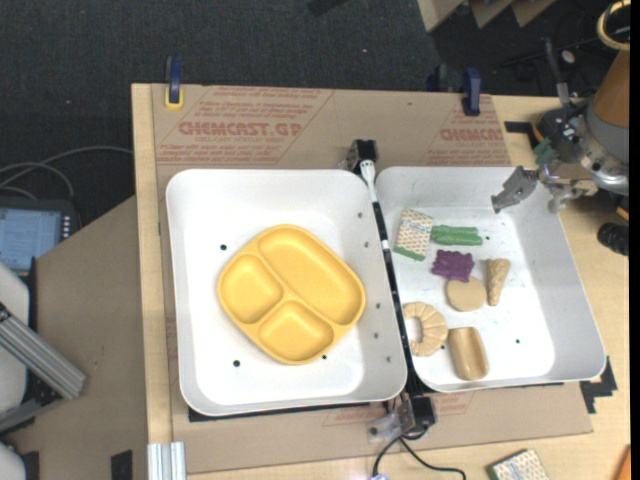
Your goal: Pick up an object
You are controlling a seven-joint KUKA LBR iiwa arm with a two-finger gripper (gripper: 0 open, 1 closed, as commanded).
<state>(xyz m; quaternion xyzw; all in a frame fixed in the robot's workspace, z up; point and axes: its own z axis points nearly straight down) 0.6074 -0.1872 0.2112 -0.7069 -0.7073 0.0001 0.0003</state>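
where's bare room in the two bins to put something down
Left bin: bare floor along its rim on every side of the yellow divided plate. Right bin: open on the far-right side and near the top edge below the tool. Crowded: its left-centre, where the toy foods cluster.

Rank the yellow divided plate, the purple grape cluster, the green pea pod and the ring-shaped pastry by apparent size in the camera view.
1. Yellow divided plate, largest by far.
2. Ring-shaped pastry.
3. Green pea pod and purple grape cluster: too alike to rank.

Grey metal fingers (512,190), orange band, dark cables
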